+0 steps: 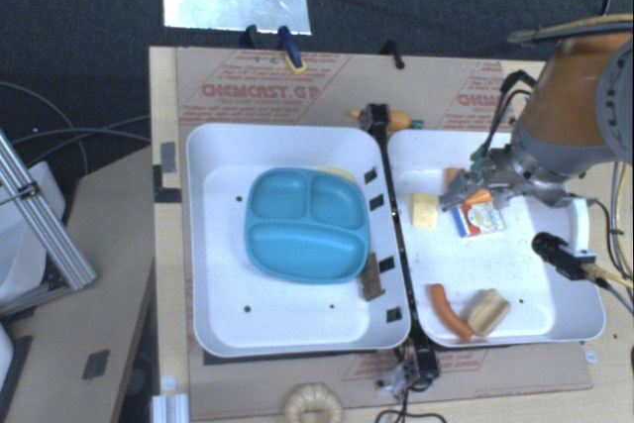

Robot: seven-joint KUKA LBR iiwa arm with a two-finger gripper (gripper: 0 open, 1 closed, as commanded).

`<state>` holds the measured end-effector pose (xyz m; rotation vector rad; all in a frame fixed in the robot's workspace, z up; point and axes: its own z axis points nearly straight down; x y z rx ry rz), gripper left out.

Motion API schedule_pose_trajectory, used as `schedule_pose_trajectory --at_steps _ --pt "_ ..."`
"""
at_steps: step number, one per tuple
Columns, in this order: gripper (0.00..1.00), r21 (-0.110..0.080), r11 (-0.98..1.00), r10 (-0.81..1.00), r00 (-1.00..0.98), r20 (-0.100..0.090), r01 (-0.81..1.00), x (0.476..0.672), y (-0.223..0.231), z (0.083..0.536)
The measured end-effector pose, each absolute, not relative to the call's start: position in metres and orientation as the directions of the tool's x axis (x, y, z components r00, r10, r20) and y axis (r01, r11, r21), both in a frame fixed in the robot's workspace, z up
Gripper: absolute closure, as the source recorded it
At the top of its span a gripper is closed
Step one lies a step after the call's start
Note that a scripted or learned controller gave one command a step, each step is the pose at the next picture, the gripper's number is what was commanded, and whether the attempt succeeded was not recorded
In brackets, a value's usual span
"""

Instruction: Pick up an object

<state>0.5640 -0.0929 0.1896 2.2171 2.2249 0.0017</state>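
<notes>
Blue divided plate (305, 238) fills the left bin (213, 213); right bin (555, 317) holds sausage (448, 311); tool (464, 188) grip unclear.

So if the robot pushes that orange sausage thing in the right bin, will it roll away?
Probably. The sausage looks round and smooth, so it may roll sideways or slip from a pinch. The tan block close beside it might stop it.

2 white bins (223, 213) – 1 blue plate (305, 223), 1 sausage (449, 309).
</notes>
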Motion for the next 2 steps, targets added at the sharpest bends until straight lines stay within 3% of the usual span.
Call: schedule_pose_trajectory --at_steps 1,2 --pt "0.0 -0.003 0.001 1.0 -0.001 0.0 1.0 0.562 -0.101 0.131" --pt "0.0 0.008 -0.001 1.0 0.001 -0.007 1.0 0.564 -0.104 0.087"
